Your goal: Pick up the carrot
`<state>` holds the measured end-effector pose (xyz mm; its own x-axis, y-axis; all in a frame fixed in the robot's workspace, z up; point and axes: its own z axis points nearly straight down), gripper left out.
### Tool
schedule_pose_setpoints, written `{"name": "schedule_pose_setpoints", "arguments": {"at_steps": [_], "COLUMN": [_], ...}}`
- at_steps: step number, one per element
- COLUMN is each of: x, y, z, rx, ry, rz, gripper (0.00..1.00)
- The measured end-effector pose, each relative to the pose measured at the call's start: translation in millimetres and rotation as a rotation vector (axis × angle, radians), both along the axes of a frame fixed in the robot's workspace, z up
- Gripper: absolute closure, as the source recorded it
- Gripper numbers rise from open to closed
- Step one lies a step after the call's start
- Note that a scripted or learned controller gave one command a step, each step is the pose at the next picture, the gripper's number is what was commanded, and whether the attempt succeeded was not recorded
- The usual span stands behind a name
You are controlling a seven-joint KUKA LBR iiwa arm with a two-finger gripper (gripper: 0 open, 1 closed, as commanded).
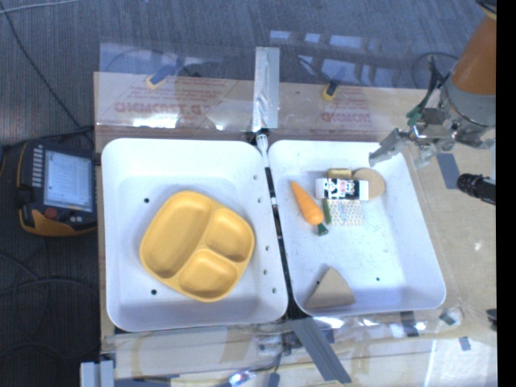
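Note:
The carrot (306, 203) is orange with a green stem end. It lies at a slant in the right bin (419, 248), close to that bin's left wall and towards the back. The gripper (401, 141) hangs above the right bin's far right corner, up and to the right of the carrot and well apart from it. Nothing is seen in its grasp. The arm's grey wrist and orange band (484, 55) rise behind it at the right edge.
Just right of the carrot lie a black-and-white small box (345, 189), a tan disc (372, 181) and a dotted card (347, 213). A brown wedge (329, 289) sits near the bin's front. The left bin (121, 168) holds a yellow divided plate (199, 245).

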<state>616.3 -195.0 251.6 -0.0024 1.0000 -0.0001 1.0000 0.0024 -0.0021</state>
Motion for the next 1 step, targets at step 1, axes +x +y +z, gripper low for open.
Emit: {"name": "schedule_pose_setpoints", "arguments": {"at_steps": [1], "x": [-4.0], "y": [70.4], "z": [-110.7], "rx": [0.001], "ry": [0.001], "rz": [0.127], "gripper": [0.00]}}
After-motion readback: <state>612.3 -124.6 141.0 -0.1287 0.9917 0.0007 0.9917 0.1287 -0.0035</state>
